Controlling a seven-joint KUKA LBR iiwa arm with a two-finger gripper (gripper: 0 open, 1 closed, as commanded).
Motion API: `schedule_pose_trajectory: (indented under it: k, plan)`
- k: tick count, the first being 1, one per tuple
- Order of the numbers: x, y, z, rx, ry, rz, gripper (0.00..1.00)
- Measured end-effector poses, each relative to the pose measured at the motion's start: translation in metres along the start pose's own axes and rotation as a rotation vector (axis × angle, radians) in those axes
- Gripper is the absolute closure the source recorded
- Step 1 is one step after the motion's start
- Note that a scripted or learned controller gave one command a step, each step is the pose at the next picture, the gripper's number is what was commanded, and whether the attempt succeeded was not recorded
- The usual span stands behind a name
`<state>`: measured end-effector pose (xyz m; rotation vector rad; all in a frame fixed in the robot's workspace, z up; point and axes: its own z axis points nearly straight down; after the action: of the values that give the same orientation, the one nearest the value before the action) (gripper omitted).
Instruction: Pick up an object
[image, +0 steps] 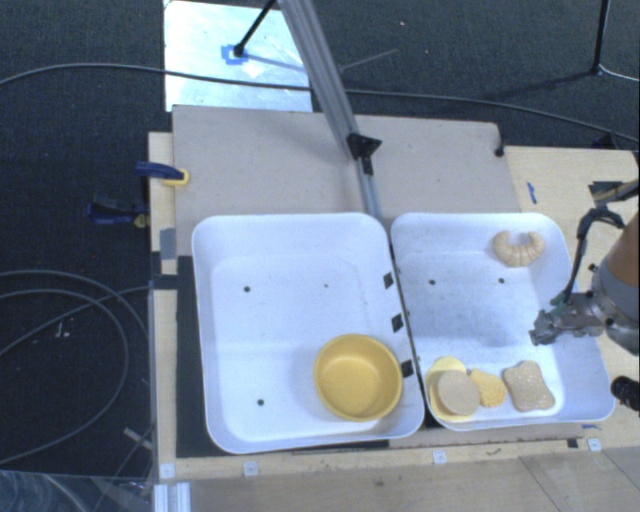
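Observation:
The right bin (470, 300) holds several small food-like pieces. A pale curled pastry (518, 247) lies near its far right corner. Along its near edge sit a round beige disc (458, 394) on top of a yellow piece (444, 367), an orange-yellow chip (489, 387) and a beige biscuit (527, 386). A yellow bowl (358, 376) stands upright in the near right part of the left bin (270, 300). My gripper (553, 326) hangs over the right bin's right side, above and a little beyond the biscuit, with nothing seen in it.
A grey metal pole (330, 90) slants from the top of the view down to the bins' shared far edge. A yellow and blue clamp (160, 173) grips the bench's left edge. Cables lie on the dark floor at left.

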<state>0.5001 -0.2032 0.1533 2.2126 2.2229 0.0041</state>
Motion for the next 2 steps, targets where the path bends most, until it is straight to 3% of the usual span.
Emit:
schedule_pose_trajectory:
  k: [1,2]
  plan:
    - [-0.011,0.002,-0.058,-0.002,-0.002,0.000,1.00]
    - [-0.011,0.004,-0.076,0.001,0.000,-0.001,1.00]
